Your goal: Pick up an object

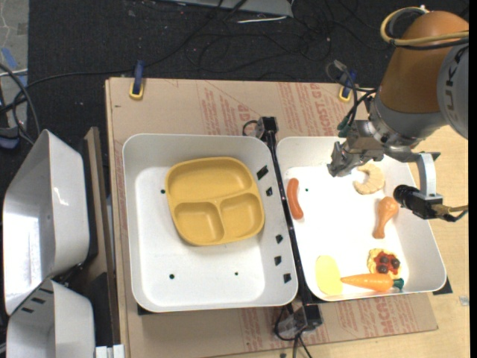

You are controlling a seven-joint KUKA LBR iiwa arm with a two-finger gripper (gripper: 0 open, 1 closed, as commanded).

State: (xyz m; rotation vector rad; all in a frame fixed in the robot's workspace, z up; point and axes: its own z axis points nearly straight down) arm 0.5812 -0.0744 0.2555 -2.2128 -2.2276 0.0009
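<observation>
A grey arm with an orange band reaches in from the right and hangs its pincer (344,161) low over the right bin (320,200), just left of a pale croissant (368,179) — the nearest candidate for the pick, though nothing sits between the fingers. Whether those fingers stand open or closed cannot be told from this angle. The other toys lie loose and apart, which leaves room for a grasp: a sausage (295,198) below and left of the pincer, a drumstick (384,215) below and right, and farther down a yellow slice (327,274), a carrot (369,280) and a berry tart (384,261) near the bin's front edge. Well to the left, a yellow tray (215,200) rests alone in the left bin (149,274) — a likely drop point, by the look of it.
</observation>
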